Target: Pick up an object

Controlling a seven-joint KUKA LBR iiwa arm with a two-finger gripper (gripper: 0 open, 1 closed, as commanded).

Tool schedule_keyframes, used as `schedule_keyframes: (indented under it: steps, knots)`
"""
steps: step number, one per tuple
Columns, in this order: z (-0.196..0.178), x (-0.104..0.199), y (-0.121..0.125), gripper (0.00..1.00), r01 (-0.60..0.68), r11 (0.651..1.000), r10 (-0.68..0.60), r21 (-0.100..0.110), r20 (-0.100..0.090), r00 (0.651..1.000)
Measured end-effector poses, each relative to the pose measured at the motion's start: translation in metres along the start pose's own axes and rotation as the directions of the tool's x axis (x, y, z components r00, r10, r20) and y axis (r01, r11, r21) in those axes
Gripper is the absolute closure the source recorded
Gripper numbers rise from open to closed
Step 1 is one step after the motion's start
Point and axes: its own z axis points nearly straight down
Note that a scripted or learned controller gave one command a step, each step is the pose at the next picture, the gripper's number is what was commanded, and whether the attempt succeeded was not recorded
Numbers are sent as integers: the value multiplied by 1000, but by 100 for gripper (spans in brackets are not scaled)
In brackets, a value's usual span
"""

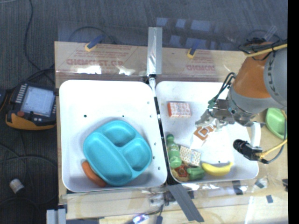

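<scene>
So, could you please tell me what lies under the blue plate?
An orange thing pokes out from under the blue plate at its lower left edge; the rest is covered.

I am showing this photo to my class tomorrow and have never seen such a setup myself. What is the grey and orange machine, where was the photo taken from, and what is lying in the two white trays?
The grey machine with the orange band is a robot arm reaching in from the right. Its gripper, a two-finger claw, hangs over the right white bin. A fixed camera above the bench took the photo, looking down at a slant.

The left white bin holds a turquoise plastic plate with three compartments, lying over an orange item that is mostly hidden.

The right bin holds a small red and white box, a yellow banana, green toy pieces and a small orange and white card just under the claw. Whether the claw holds anything is too unclear to tell.
</scene>
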Motion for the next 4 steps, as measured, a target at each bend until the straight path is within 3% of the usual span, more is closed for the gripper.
schedule_keyframes:
  steps: [1, 2, 3, 4]
  knots:
    - [51, 11, -57, 100, -161, 987, 161, -8, -2, 987]
    - [0, 82, -68, 100, 26, 1000, -26, 1, -2, 1000]
    - [-1, 82, -68, 0, 26, 1000, -26, 1, -3, 1000]
    - [41, 18, -55, 0, -84, 996, 84, 1, -1, 996]
